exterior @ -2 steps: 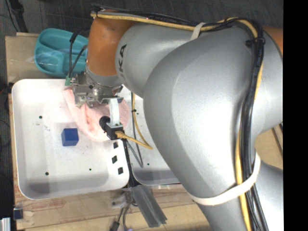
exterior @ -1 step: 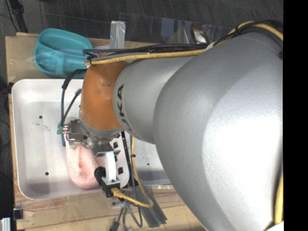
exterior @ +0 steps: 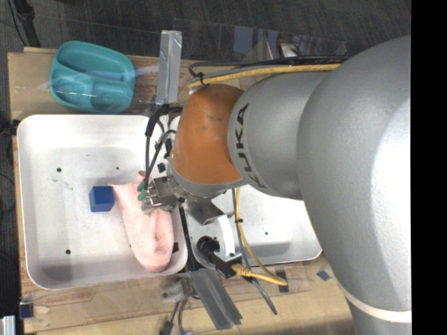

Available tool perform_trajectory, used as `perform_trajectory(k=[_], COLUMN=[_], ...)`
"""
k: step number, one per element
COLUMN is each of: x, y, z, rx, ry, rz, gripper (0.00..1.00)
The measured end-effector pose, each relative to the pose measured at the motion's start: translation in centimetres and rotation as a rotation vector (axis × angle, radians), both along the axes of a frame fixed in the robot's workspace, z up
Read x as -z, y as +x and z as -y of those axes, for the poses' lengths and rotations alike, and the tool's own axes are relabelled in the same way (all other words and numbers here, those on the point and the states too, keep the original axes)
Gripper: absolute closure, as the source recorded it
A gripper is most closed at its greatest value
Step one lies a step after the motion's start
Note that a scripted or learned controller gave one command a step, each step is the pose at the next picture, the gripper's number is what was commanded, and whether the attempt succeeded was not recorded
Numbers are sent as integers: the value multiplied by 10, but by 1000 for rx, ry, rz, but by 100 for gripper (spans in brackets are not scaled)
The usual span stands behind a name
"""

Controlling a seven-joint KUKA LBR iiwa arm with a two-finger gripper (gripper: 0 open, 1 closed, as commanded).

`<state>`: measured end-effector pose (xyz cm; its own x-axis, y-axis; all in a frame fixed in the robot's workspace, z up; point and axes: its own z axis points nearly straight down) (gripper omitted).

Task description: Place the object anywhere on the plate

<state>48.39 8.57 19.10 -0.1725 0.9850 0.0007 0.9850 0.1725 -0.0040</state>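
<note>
Nearest me is the front edge of the wooden table, with a yellow cable trailing across it well to the right of the small blue cube, which I'll use as my landmark.

The cube sits flat on the floor of the shallow white left bin. I take it to be the object to move. Just right of it, touching or nearly touching, a pale pink, soft-looking elongated piece runs down toward the bin's near right corner. It looks limp, more like cloth than crockery, though I wouldn't swear to it.

The hand hangs right of the cube, over the upper end of the pink piece. The orange wrist band and the grey arm shadow it, so I cannot tell whether it is clenched or released, or whether it has anything.

To do this step well I'd first confirm what, if anything, is grasped. The cube stands apart from the hand, so a clean pick means shifting left, centring squarely over it and keeping clear of the pink piece, which could snag or drag.

Beyond the cube, outside the bin on the table, lies a teal divided plastic dish. It is the likeliest plate, in my judgement. Reaching it means lifting over the bin's far rim. Farther right of the cube, the shallow white right bin sits under the arm. Past the table is dark floor.
</note>
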Motion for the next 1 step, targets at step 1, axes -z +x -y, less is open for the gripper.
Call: perform_trajectory(k=[1], x=[-11], y=[60], z=[60], rx=[-146], ry=[0], rz=[3], gripper=[100])
